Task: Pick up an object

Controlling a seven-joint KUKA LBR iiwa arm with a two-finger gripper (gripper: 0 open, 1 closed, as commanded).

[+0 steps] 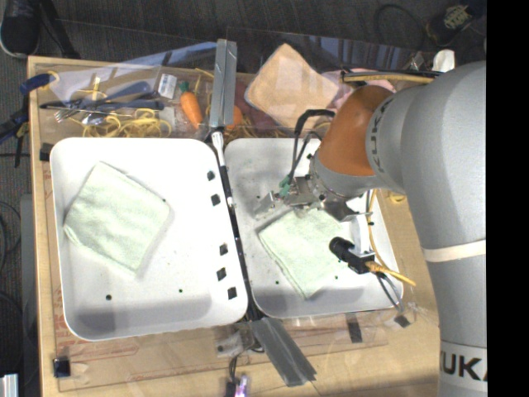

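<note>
The pincer (291, 195), its spread impossible to tell, sits mid right bin (248, 172), at the edge of the green cloth (304, 253) filling that bin's near half. A grip so near the edge could slip off.

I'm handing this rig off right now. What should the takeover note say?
Gripper: down in the right bin, at the far corner of the right cloth; contact can't be judged.
Things: the right cloth lies flat on the bin floor; the left cloth lies flat in the left bin, away from the arm.
Done: the reach to the right cloth.
Left: nothing is lifted yet; a grasp and lift are needed, most likely on the right cloth.
</note>
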